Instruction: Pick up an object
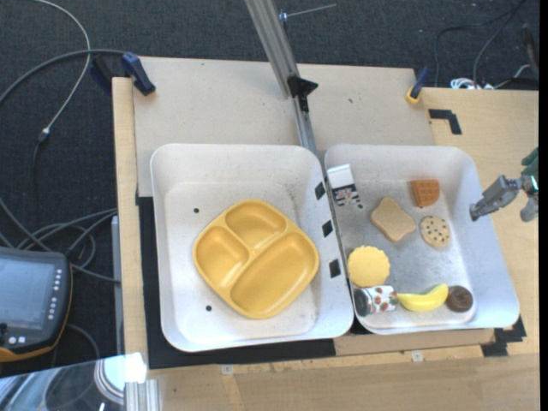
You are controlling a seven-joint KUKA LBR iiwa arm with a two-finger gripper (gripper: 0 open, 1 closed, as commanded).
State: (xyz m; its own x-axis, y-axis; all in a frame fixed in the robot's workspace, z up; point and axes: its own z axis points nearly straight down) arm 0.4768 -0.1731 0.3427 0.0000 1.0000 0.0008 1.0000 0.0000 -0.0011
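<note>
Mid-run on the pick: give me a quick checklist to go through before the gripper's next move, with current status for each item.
1. Gripper position: at the right bin's right rim, not over any item. Not ok.
2. Fingers holding something: nothing seen between them. Ok.
3. Nearest targets, cookie and waffle, lie apart and unobstructed. Ok.
4. Banana touches the can and chocolate donut: crowded. Not ok.
5. Yellow plate sits alone in the left bin. Ok.
6. Finger opening: cannot tell.
</note>
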